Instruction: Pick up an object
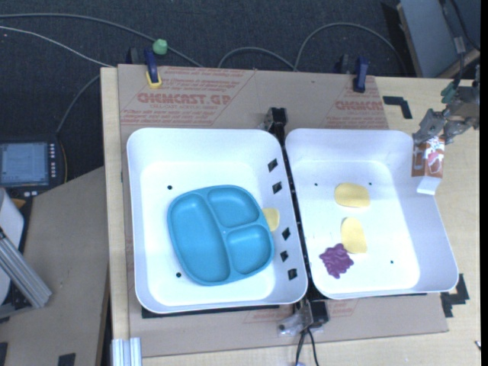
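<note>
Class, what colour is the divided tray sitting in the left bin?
Blue, a light sky blue; the divided tray shows clearly in the camera view.

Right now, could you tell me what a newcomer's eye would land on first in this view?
Probably the big blue divided tray sitting in the left bin. Next, the right bin holds two pale yellow pieces and a small purple bunch of grapes near its front. The gripper sits at the right edge, outside both bins, beside a small reddish-brown packet.

Blue divided tray [220, 233] in left bin [145, 204], two yellow pieces [351, 195] and purple cluster [336, 259] in right bin [427, 235]
</note>
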